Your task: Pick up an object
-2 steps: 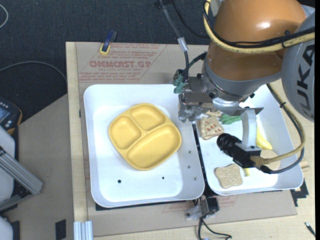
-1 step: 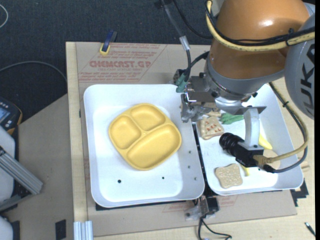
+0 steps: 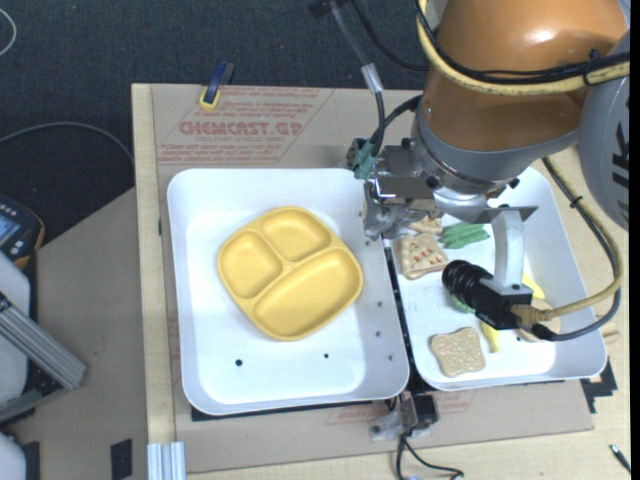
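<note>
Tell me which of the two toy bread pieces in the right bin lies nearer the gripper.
The square waffle-like cracker does, lying just below the gripper by the bin divider. The round toast slice sits further off, near the right bin's front edge.

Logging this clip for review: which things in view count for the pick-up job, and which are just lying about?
For the job:
- hand, over the bins' shared edge
- cracker, right bin
- bread slice, right bin
- green piece, right bin
- yellow divided plate, left bin

Lying about:
- cardboard sheet under the bins
- blue-and-yellow clip on its far edge
- black cable, floor
</note>
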Robot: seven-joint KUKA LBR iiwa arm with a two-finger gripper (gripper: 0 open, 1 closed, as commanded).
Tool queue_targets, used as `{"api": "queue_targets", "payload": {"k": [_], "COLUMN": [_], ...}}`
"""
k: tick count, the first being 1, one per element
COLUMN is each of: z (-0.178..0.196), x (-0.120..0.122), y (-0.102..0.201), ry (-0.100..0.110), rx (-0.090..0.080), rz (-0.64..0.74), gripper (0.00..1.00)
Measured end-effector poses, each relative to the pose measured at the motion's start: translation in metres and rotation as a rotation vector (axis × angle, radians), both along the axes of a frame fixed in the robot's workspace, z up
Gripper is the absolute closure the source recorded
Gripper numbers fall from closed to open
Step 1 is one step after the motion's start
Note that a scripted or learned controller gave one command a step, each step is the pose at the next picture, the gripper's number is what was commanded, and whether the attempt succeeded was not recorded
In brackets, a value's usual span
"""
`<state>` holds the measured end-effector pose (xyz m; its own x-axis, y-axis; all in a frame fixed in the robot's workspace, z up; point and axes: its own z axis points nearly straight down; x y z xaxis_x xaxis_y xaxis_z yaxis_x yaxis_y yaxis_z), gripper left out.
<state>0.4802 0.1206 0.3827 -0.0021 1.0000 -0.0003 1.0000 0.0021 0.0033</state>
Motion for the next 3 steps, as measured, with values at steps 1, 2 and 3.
{"api": "queue_targets", "payload": {"k": [1,2,3], "z": [0.01,0.02,-0.037], "x": [0.0,0.001,-0.002], "y": [0.001,0.001,-0.072], "ry": [-0.002,-0.004,0.011], "rx": [0.0,-0.001,-0.002], "rz": [0.001,0.002,-0.011], "gripper": [1.0,1.0,1.0]}}
